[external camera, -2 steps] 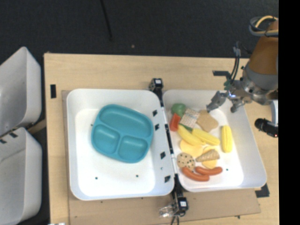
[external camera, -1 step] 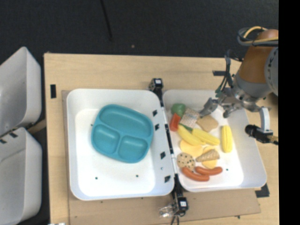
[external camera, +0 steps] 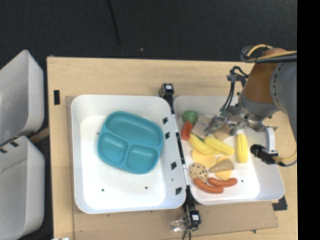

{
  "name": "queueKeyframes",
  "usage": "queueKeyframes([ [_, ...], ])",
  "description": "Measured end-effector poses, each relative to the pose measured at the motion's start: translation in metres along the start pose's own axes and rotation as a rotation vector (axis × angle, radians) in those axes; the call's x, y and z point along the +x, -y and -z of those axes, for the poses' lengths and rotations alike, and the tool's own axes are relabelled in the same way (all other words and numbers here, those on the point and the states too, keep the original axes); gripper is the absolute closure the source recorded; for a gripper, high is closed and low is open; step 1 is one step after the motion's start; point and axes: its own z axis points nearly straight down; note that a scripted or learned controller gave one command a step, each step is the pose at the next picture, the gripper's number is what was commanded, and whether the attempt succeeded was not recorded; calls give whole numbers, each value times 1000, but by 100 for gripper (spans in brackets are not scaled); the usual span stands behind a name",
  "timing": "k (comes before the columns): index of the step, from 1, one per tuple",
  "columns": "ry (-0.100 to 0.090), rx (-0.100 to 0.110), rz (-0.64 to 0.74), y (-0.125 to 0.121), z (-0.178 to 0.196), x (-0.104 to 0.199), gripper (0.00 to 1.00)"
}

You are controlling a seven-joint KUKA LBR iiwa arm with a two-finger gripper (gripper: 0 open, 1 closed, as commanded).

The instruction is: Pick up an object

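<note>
Plainly the claw (external camera: 218,124) hangs low over the right bin's (external camera: 270,186) toy food, beside the green piece (external camera: 189,116); I cannot tell its state.

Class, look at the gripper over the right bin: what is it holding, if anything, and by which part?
It cannot be told. The gripper hangs low over the toy food in the right bin, but nothing shows between its fingers.

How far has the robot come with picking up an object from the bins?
Nothing looks picked up yet: the toy food, such as the corn cob, banana and sausage, lies in the right bin. In hand: the gripper is low over that pile's upper part. Left: closing on one item and lifting it.
</note>
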Motion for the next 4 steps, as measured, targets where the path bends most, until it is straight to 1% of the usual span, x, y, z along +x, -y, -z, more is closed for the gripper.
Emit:
queueKeyframes([
  [1, 2, -9, -1, -3, -8, -2, 0],
  [2, 3, -16, -2, -4, 4, -3, 100],
  [3, 2, -11, 2, -3, 68, -1, 100],
  [4, 2, -11, 3, -4, 122, -3, 100],
])
